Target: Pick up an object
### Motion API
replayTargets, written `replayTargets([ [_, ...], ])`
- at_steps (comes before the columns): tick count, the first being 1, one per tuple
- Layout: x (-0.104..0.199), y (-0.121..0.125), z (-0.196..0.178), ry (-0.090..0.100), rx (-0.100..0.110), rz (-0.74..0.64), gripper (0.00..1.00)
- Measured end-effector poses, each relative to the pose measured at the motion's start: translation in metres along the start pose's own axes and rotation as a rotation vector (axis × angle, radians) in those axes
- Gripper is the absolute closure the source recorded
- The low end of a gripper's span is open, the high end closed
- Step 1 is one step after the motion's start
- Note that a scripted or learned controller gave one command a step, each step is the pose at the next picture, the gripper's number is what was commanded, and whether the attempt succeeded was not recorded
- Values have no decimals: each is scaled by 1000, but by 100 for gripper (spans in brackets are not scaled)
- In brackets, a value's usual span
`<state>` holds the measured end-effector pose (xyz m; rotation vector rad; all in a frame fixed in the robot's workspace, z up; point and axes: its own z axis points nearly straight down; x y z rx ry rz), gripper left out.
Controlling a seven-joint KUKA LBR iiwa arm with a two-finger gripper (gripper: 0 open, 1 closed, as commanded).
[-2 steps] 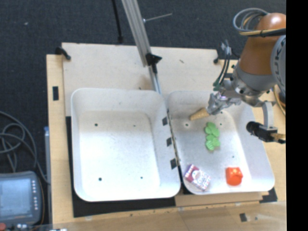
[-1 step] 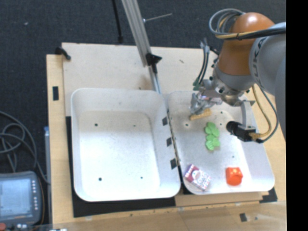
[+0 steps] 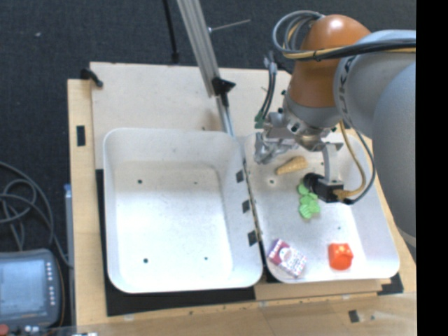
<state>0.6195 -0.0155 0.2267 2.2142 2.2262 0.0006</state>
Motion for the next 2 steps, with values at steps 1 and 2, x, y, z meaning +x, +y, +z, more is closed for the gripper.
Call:
replayTargets([
  [1, 52, 8, 5, 1, 0, -1, 100],
  [2, 99, 16, -13, 3, -1, -2, 100],
])
